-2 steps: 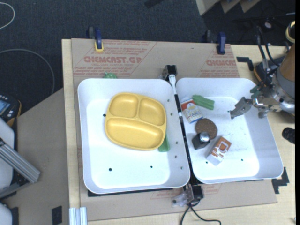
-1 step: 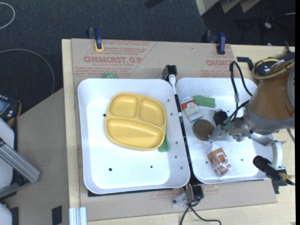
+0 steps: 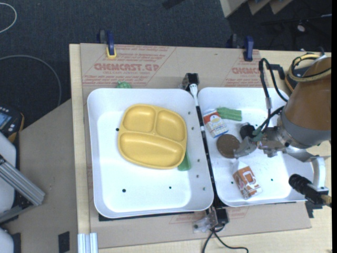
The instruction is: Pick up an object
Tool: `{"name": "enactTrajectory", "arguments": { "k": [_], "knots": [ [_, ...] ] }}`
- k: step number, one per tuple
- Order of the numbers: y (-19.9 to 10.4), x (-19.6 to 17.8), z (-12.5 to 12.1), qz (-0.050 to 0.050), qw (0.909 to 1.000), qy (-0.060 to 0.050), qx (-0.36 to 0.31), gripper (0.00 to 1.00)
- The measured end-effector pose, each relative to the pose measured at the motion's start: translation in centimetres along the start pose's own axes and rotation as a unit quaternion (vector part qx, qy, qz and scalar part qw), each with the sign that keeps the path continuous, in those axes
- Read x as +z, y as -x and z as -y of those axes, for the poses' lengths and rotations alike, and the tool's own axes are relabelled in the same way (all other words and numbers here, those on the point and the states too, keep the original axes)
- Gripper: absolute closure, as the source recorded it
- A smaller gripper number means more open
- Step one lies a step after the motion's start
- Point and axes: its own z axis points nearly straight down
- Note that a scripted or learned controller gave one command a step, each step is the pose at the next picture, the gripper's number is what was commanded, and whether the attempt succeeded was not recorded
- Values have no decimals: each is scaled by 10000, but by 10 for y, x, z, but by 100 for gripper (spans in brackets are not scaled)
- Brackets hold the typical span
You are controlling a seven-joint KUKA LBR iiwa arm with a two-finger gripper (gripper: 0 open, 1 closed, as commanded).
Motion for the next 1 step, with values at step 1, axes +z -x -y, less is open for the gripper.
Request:
{"name": "enactTrajectory", "arguments": {
  "k": [1],
  "knots": [
    [6,60,2,-10,10000,-65,25,0]
  ]
}}
